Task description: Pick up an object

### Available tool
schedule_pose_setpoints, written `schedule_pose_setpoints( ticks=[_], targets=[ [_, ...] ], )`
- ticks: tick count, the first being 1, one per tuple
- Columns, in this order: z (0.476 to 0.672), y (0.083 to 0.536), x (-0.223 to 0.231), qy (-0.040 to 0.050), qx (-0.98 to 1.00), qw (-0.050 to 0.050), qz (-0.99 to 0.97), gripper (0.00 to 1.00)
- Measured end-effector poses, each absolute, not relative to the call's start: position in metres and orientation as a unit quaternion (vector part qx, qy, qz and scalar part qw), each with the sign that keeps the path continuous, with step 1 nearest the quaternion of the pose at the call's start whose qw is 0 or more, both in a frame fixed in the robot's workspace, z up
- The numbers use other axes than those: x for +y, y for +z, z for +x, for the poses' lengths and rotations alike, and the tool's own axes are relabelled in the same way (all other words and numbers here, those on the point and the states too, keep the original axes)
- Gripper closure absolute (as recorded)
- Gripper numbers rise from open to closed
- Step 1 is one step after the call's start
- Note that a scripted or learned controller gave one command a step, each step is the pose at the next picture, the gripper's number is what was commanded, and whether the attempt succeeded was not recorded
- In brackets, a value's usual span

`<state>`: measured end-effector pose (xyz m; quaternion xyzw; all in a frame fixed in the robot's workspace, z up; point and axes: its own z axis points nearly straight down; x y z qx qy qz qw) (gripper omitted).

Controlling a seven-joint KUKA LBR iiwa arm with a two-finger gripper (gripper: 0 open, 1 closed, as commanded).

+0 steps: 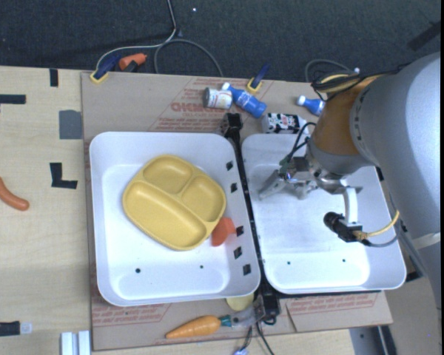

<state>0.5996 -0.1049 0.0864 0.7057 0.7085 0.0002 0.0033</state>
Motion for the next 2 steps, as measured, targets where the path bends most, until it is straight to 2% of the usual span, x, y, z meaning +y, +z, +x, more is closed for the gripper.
schedule_pose_setpoints(
  ticks=[1,2],
  targets=[
    [0.639,0.086,-0.099,0.0005,0.708,0.002,0.706,0.0],
    [0.668,0.085,-0.098,-0.0005,0.709,0.0,0.706,0.0]
  ],
)
